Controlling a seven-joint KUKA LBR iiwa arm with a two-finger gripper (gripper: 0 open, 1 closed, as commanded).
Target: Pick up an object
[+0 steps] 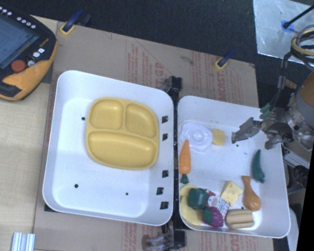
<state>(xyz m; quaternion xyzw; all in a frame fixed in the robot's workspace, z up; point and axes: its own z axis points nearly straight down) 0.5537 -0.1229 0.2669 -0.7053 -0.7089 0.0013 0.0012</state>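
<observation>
Gripper (258, 133): fingers spread wide, holding nothing, above right bin (281, 223) | Nearest thing: green pepper (257, 166), just below it on the bin floor | Handling: likely light, stiff, smooth plastic; grasp across its narrow middle.

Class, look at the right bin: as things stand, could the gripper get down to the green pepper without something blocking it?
Probably yes. The gripper hangs over the right bin, open, and the green pepper lies just below it in the view on bare floor, apart from the other toys.

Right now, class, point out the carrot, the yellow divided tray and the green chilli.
carrot (185, 156): camera view, mid-body.
yellow divided tray (121, 149): camera view, large lower compartment.
green chilli (257, 167): camera view, mid-body.
</observation>
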